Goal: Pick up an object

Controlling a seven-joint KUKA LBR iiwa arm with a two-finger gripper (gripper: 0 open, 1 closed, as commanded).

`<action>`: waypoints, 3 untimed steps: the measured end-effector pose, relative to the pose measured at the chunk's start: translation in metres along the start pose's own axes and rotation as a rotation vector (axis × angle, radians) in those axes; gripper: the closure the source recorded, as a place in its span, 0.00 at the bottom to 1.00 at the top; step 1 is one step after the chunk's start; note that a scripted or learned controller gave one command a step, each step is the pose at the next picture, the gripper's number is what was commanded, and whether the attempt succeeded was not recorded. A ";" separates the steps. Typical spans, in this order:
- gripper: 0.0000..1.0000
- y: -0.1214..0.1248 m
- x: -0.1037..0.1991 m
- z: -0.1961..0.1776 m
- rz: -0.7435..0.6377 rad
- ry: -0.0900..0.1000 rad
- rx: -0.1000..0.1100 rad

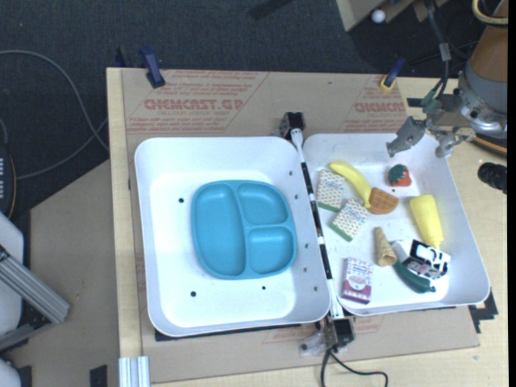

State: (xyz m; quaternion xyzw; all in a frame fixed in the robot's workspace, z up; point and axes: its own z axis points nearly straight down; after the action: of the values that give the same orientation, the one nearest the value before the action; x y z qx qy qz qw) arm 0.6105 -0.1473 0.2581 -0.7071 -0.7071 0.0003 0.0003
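The gripper (424, 136) hung open with nothing in it over the right white bin's (466, 240) far edge, just above the small red-and-green strawberry toy (398, 175) near a yellow plastic banana (351, 180).

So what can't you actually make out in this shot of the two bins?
- Gripper, camera view: small and blurred above the right bin; finger state unreadable.
- Arm, camera view: cut off by the top and right edges.
- Pink carton, camera view: print too small to read.
- Black-and-white item on the green item: too small to identify.
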 end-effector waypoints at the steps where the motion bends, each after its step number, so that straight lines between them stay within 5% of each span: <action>1: 0.00 0.015 0.056 0.113 -0.001 0.001 0.001; 2: 0.00 0.053 0.035 0.169 -0.001 -0.002 -0.009; 3: 1.00 0.053 0.036 0.160 -0.002 0.000 -0.004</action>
State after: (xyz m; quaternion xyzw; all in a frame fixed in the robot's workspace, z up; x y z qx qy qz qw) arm 0.6630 -0.1115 0.0984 -0.7063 -0.7079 -0.0012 -0.0012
